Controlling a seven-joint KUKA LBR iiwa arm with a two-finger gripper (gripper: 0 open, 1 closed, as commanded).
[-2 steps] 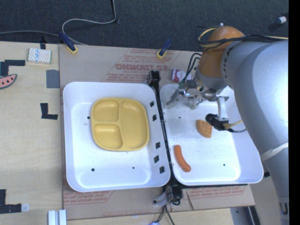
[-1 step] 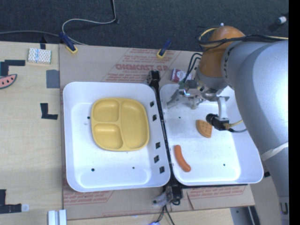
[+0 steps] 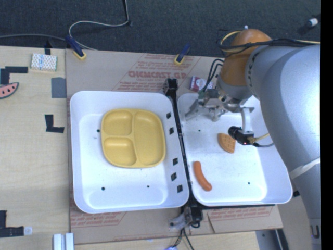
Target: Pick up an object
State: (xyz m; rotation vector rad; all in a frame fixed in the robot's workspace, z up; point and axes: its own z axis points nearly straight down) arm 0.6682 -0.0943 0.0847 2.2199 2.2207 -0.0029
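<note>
Sausage (image 3: 202, 176) lies at six o'clock in the right bin (image 3: 270, 184), a cracker (image 3: 227, 142) at its one o'clock. My gripper (image 3: 205, 107) hovers at the bin's eleven o'clock, fingers spread, grasping nothing.

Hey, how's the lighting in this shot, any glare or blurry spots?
Camera view: even, soft lighting; the bins look bright white but keep detail; the tray and sausage are sharp; the arm is large, near the lens, slightly soft; the end effector casts faint shadow.

Red print on cardboard sheet (image 3: 151, 73) under bins, approx "GIGMCAST", rest illegible.
</note>
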